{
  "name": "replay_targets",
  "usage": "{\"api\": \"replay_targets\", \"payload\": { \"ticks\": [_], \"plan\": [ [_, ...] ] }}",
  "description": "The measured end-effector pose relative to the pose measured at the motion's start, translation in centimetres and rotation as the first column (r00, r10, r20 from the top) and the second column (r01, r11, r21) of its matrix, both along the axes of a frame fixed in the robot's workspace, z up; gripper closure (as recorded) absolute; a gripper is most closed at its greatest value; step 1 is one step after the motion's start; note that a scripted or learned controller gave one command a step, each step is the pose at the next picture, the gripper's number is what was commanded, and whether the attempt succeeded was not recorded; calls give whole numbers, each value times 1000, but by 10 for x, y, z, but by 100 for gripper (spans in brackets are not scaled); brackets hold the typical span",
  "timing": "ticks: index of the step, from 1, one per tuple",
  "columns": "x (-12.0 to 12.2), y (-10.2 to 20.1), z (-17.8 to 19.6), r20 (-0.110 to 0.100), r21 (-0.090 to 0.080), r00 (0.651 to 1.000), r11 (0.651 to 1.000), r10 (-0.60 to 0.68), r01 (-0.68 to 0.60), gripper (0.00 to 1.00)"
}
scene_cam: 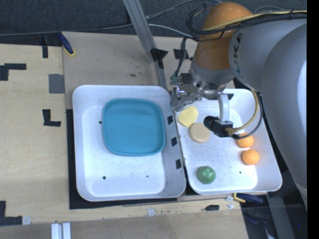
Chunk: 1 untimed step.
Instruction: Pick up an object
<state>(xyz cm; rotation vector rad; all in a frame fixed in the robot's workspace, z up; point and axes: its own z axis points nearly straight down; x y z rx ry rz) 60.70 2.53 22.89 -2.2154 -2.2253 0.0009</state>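
The right bin (264, 180) holds a pale yellow piece (188, 116), a beige round piece (199, 133), a green ball (206, 174) and two orange balls (245, 142) (250, 157). My gripper (180, 99) hangs over the bin's upper left corner, just above the pale yellow piece. The wrist and its orange band cover the bin's back part. I see nothing held in the gripper.
The left bin (87, 133) carries a blue square plate (133, 126). A slanted metal bar (144, 31) crosses behind the bins. Black cabling and a connector (218, 126) hang from the wrist over the right bin's middle.
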Motion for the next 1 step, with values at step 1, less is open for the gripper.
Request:
{"api": "replay_targets", "payload": {
  "ticks": [1],
  "plan": [
    [-2, 63, 4, 1, 1, 1000, 1000, 1, -1, 100]
  ]
}}
